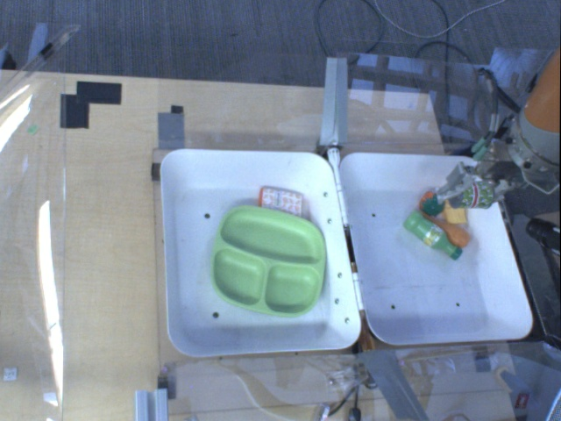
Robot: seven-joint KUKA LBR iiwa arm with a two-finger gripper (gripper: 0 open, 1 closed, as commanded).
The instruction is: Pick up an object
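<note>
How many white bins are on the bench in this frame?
2. The left bin holds a green divided tray with a small card at its far edge. The right bin holds a cluster of small items, including a green bottle, under the gripper.

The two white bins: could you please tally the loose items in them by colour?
Green: 2, the divided tray and the bottle
Orange: 2 small pieces
Yellow: 1 block
Red-patterned: 1 flat packet
Total: 6
</note>
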